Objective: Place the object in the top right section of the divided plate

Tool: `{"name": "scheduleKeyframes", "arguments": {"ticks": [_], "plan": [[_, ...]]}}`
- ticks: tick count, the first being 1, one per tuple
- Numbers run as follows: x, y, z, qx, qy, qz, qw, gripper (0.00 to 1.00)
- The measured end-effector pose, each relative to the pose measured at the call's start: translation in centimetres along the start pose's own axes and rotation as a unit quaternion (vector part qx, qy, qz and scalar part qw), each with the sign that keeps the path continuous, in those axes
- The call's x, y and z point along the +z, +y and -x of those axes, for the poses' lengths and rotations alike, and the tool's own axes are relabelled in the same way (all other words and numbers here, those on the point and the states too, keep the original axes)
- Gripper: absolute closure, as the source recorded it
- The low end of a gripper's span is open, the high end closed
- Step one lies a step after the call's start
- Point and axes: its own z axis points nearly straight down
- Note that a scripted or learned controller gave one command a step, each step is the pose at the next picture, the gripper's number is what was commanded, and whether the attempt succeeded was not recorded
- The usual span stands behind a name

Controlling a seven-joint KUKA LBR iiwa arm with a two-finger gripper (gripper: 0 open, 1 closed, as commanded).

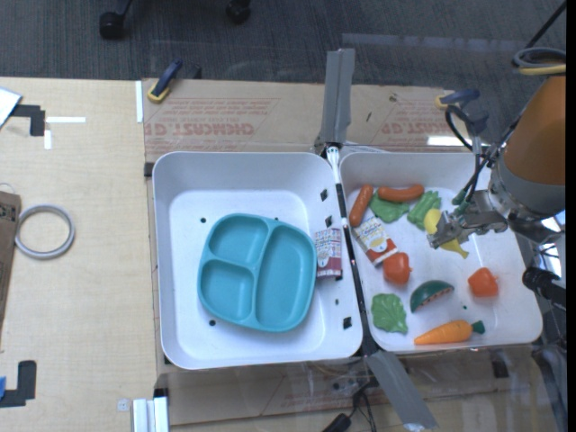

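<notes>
Teal divided plate [258, 274] in left bin [171, 268] | gripper [447, 235] over right bin [517, 331]

Teal divided plate [258, 274] flat in the left bin [171, 268].

Arm in from the right, tool low.
We see the grey arm [540, 165] entering at the right edge, its orange band above the wrist, dark cables looping beside it. The wrist angles down and leftward, ending in the tool [447, 234], which sits low and points left. We can't make out how the tip stands: it's too small and cluttered.
</notes>
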Motion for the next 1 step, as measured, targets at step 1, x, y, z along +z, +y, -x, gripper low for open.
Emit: {"name": "scheduleKeyframes", "arguments": {"ticks": [1], "plan": [[3.63,3.71,-3.8,-0.085,0.0,-0.001,0.9964,1.0]]}}
